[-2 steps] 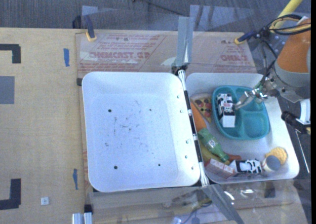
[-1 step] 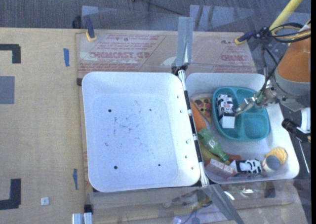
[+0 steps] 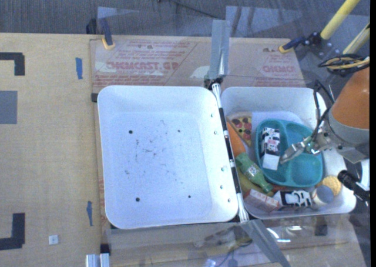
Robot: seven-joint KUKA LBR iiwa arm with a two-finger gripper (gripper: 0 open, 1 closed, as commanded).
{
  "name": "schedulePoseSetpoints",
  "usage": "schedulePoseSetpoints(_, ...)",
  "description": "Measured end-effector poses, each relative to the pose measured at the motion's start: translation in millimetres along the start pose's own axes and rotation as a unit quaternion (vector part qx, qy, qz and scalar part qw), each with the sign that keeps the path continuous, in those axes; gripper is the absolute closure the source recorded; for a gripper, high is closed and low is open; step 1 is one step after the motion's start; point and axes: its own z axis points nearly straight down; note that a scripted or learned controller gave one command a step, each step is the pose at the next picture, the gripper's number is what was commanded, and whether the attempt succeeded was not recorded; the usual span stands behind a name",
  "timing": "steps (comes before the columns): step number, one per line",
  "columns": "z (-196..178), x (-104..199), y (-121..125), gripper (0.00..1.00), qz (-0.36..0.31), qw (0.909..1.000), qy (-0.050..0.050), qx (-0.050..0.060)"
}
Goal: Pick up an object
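Note:
The right bin point(image 3: 294, 96) holds a heap of objects. A teal dish point(image 3: 299, 169) lies in its middle with a small black-and-white box point(image 3: 270, 145) resting on it. My gripper point(image 3: 298, 150) reaches in from the right and hovers low over the teal dish, just right of the black-and-white box. Around the dish lie an orange piece point(image 3: 237, 140), a green bottle point(image 3: 254, 174), a patterned card point(image 3: 241, 123), a yellow ball point(image 3: 332, 184) and a black-and-white packet point(image 3: 296, 199).
The left bin point(image 3: 158, 154) stands beside the right one, with a metal divider point(image 3: 226, 142) between them. The arm's orange band point(image 3: 355, 101) is at the right edge. Yellow poles point(image 3: 346, 4) and cables point(image 3: 343, 60) lie beyond the bench at the top right.

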Motion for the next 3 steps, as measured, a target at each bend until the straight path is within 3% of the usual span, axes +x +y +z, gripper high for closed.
schedulePoseSetpoints(1, 1, 13, 25, 0.00, 0.200, 0.9799, -0.002, 0.001)
schedulePoseSetpoints(2, 4, -26, 109, 0.00, 0.159, 0.9872, 0.001, 0.007)
schedulePoseSetpoints(3, -11, -18, 117, 1.00, 0.156, 0.9878, 0.008, 0.003)
